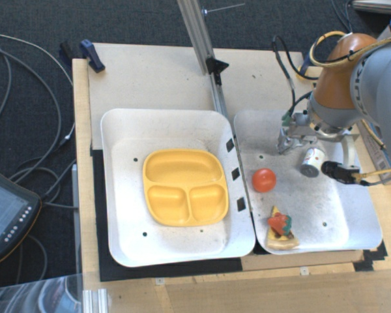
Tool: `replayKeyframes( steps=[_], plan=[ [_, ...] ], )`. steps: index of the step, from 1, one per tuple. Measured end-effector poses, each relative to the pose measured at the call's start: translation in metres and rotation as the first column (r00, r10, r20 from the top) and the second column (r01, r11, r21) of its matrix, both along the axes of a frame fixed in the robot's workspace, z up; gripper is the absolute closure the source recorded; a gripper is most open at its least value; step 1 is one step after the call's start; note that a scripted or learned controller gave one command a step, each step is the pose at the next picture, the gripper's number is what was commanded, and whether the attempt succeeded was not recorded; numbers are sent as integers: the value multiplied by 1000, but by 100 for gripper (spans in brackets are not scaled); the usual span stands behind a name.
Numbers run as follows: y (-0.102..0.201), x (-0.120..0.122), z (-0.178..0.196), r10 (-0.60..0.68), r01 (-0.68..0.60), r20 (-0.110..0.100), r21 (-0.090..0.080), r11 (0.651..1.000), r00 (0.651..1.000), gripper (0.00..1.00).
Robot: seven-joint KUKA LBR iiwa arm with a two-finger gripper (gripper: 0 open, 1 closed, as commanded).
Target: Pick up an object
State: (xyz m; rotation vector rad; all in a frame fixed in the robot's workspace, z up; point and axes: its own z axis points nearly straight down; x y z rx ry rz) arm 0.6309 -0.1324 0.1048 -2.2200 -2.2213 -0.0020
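While the counter (150, 77) carries two white bins side by side, the left bin (117, 175) holds one yellow tray (184, 186) with three compartments, leaving bare floor along every wall. One arm (352, 77) reaches in from the right, partly cut off by the frame. Its tool (292, 142) hangs over the right bin (339, 207) near the far wall; I cannot tell its state. One red ball (264, 180) sits near the left wall, apart from one small toy (281, 230) at the near wall.

yellow tray (185, 188): smooth plastic, slight sheen | white bins (117, 142): matt, speckled | bench (150, 77): pale wood
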Motion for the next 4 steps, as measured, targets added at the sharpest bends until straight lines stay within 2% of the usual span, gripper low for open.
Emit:
replayKeyframes(
  steps=[2, 3, 4],
  plan=[
    [-14, 8, 119, 1, -1, 9, -4, 1000, 1000, 100],
    [-13, 9, 118, 1, -1, 3, -3, 1000, 1000, 100],
    [35, 14, 112, 5, -5, -1, 1, 1000, 1000, 100]
  ],
)
